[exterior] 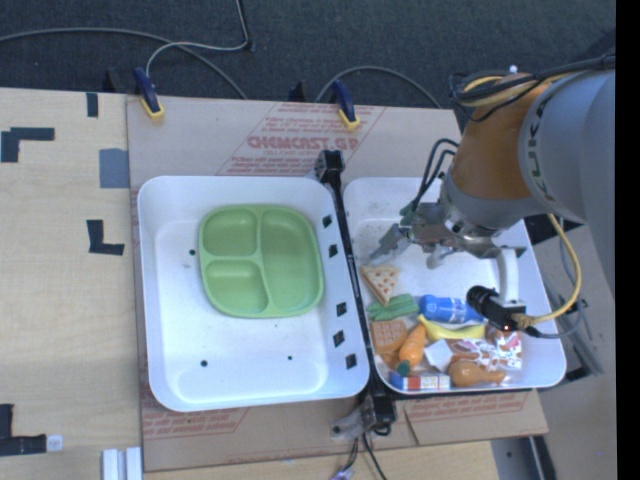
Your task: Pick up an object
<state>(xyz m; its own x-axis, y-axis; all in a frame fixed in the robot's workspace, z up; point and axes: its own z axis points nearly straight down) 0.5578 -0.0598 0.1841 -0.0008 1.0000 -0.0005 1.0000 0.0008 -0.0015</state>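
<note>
Nearest you, along the lower edge of the right bin point(548, 373), sits a crowd of toy food: an orange carrot point(412, 344), a brown drumstick-like piece point(474, 372), a flat red-and-white packet point(422, 380) and a crinkly snack bag point(503, 349). Just above them you have a yellow banana point(447, 329), a blue bottle point(449, 308) lying on its side, a green piece point(392, 309) and a waffle-patterned cracker point(381, 282) leaning toward the divider between the bins.

Look at the claw point(412, 250) in the upper middle of that right bin, hanging under the grey-and-orange arm point(520, 148) that enters from the right of the frame. Its two fingers stand spread apart, one reaching lower left toward the cracker, the other shorter one to its right. You can see nothing between them; the left fingertip point(381, 255) ends just above the cracker, and contact cannot be judged from this angle.

In the left bin point(160, 268) you have a green divided plate point(262, 260) lying flat in the upper half, well apart from the claw. Both bins rest on a cardboard sheet point(290, 138) clamped to the desk point(50, 268).
</note>
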